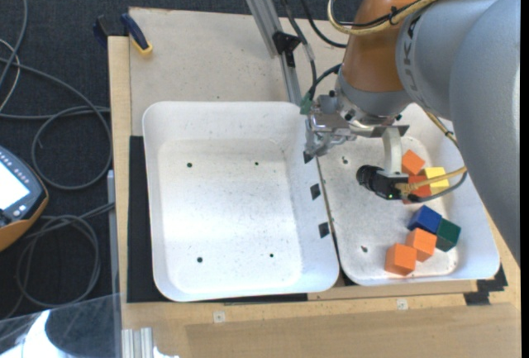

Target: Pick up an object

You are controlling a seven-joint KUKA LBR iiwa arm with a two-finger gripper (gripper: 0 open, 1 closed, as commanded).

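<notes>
My gripper (pixel 314 141) hangs below the orange wrist band, over the far left corner of the right bin (pixel 364 265), close to the wall between the two bins. Nothing shows between it and the bin floor. Several small blocks lie along the right bin's right side: an orange block (pixel 412 161), a yellow block (pixel 436 176), a blue block (pixel 427 218), a dark green block (pixel 448 233) and two more orange blocks (pixel 411 251) near the front. The gripper is well to the left of all of them.
The left bin (pixel 157 121) sits beside the right one. A slanted metal pole (pixel 260 5) rises behind the bins. A blue and yellow clamp (pixel 136 32) lies at the bench's far left corner. Cables and a device (pixel 12 195) lie on the floor at left.
</notes>
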